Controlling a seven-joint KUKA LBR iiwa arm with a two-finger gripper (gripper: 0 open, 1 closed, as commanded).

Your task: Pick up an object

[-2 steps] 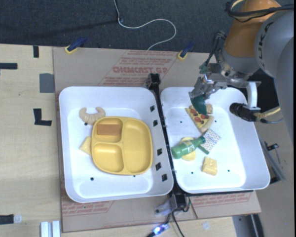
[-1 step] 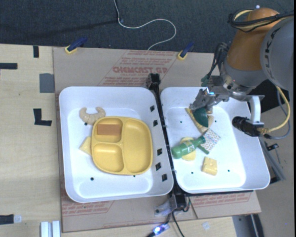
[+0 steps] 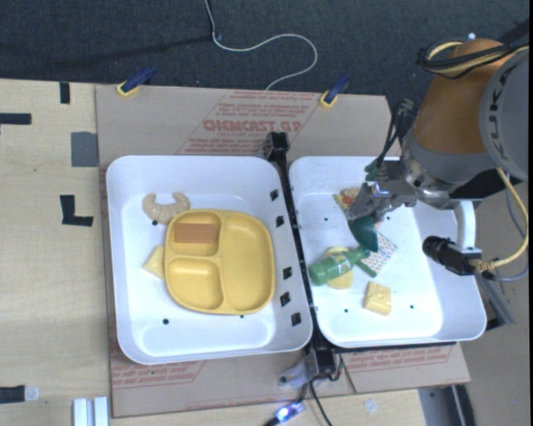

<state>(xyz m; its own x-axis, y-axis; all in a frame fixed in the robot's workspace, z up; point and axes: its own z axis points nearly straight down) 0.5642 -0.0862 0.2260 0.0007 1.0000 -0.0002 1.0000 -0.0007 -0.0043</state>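
**Gripper low over right bin clutter**

A green plastic bottle-shaped toy (image 3: 339,265) lies tilted at the middle of the right white bin (image 3: 444,313), touching a yellow round piece (image 3: 339,279) beneath it. The grey two-finger gripper (image 3: 370,209) stands just above it, over a dark teal object (image 3: 365,233); its opening and any hold cannot be judged. A yellow cheese-like wedge (image 3: 378,298) sits apart, near the front wall. The left white bin (image 3: 129,238) carries a yellow compartment tray (image 3: 235,264).

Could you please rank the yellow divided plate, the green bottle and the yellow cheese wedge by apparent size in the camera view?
1. Yellow divided plate, by far the largest.
2. Green bottle.
3. Yellow cheese wedge, smallest, though not far below the bottle.
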